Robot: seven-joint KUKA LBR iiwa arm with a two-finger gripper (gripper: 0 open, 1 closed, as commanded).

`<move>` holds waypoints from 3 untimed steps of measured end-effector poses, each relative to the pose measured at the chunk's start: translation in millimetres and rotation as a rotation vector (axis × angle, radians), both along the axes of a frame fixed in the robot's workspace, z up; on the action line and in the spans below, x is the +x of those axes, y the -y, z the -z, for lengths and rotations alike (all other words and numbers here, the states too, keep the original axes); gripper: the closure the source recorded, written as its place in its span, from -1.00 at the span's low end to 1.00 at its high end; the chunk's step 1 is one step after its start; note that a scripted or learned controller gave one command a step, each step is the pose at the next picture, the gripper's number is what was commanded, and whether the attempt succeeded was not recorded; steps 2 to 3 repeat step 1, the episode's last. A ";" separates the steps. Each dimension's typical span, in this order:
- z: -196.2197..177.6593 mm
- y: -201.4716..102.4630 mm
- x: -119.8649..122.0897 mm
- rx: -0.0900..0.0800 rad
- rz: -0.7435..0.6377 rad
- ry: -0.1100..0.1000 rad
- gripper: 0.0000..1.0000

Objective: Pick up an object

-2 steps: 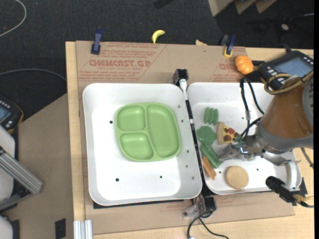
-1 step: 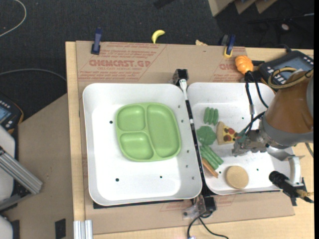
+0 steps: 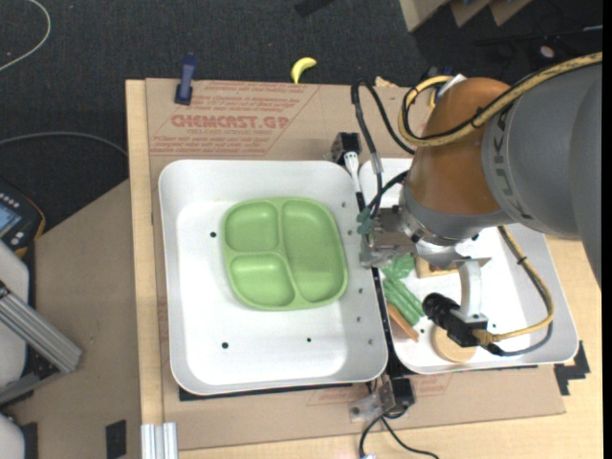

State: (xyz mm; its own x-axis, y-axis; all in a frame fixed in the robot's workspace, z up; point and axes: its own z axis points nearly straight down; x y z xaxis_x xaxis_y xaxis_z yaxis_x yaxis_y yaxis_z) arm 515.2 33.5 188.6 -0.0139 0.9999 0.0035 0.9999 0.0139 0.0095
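My gripper (image 3: pixel 384 247) hangs low over the left edge of the right bin (image 3: pixel 535 347), by the wall it shares with the left bin. The big grey and orange arm hides most of the right bin. Just below the gripper lies a green ridged object (image 3: pixel 404 297), with a thin brown stick (image 3: pixel 402 327) beside it. A round tan object (image 3: pixel 455 350) peeks out near that bin's front edge. I cannot see anything held in the gripper.
A green divided plate (image 3: pixel 284 252) lies in the middle of the left bin (image 3: pixel 191 333). On the cardboard behind the bins rest a blue clip (image 3: pixel 185 79) and a small yellow banana-shaped thing (image 3: pixel 303 66).
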 end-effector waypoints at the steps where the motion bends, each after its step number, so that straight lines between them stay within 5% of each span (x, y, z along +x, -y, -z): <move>1: -159.8 3.8 -30.8 0.000 0.011 0.009 1.00; 3: -159.8 3.8 -30.8 0.000 0.011 0.009 1.00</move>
